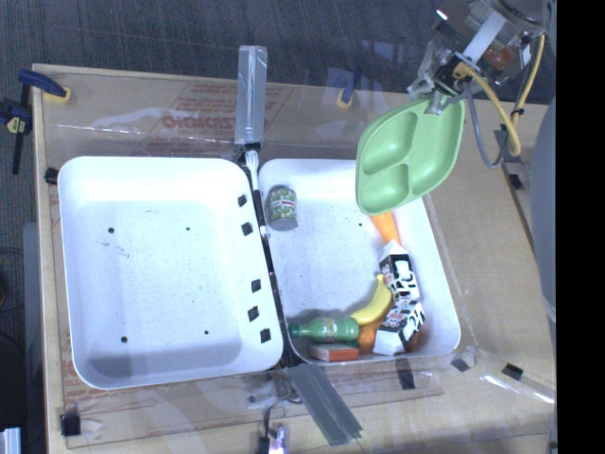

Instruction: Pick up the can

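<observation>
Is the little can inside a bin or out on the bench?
Inside. The can sits on the floor of the right bin, near its top left corner.

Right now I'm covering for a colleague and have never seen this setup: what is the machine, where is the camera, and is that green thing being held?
One fixed camera looks down at a slant on a bench with two shallow white bins, the left bin and the right bin. The robot arm reaches in from the upper right. Its gripper sits at the top edge of a green divided tray, which hangs lifted above the right bin, so it appears held. The can, the task's target, lies untouched near the divider. Along the bin's lower right lie a green bottle, a banana, an orange carrot-like piece and a black-and-white carton.
</observation>
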`<state>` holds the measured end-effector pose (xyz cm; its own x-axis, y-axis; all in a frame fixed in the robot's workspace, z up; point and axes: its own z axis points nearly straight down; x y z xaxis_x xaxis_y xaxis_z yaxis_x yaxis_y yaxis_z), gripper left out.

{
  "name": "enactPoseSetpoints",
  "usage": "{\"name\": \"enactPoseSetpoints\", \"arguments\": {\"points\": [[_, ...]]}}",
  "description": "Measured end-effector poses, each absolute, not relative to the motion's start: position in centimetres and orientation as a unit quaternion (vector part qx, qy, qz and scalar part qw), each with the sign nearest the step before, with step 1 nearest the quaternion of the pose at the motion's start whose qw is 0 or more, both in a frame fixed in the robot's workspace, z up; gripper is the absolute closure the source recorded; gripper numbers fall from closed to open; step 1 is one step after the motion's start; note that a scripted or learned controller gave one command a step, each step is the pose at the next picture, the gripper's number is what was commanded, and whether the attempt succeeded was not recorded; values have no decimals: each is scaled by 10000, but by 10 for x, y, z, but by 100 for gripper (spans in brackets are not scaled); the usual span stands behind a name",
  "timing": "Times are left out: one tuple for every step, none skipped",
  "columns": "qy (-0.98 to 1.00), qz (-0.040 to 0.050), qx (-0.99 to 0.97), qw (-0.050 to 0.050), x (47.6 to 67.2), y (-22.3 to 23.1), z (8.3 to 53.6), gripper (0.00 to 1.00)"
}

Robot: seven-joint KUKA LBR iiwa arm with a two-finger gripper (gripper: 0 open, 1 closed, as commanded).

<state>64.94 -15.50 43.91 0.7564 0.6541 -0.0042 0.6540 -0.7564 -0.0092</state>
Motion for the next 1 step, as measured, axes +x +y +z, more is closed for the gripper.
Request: {"name": "enactPoseSetpoints", "arguments": {"points": [[-3385, 55, -9410, 36, 568, -164, 380, 100]]}}
